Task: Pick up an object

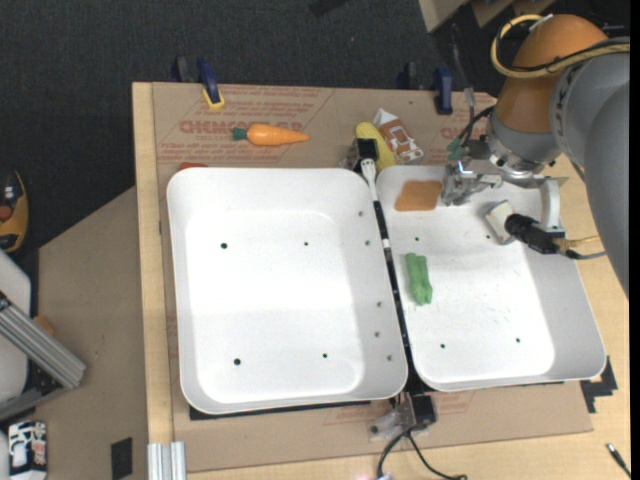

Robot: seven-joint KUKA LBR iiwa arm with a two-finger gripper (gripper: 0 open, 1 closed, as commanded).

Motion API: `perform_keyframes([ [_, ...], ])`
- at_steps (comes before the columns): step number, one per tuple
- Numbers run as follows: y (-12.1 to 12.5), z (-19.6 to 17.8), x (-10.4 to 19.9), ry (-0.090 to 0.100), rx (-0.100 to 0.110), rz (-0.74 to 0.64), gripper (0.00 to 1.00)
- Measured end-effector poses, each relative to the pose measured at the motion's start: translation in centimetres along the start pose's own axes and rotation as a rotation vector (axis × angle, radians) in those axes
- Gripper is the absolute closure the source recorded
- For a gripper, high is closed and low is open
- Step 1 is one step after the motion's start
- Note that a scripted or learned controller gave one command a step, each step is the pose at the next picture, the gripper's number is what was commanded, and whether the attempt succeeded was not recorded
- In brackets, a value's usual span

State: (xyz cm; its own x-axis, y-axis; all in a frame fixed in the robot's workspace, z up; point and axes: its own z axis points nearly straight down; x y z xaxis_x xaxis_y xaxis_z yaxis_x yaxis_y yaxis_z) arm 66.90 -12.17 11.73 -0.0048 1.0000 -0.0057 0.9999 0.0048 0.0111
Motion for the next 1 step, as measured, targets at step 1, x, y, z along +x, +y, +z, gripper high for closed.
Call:
perform_keyframes([
  [1,0.07,-1.04,0.0,-0.002,-0.003,-0.001,1.0],
])
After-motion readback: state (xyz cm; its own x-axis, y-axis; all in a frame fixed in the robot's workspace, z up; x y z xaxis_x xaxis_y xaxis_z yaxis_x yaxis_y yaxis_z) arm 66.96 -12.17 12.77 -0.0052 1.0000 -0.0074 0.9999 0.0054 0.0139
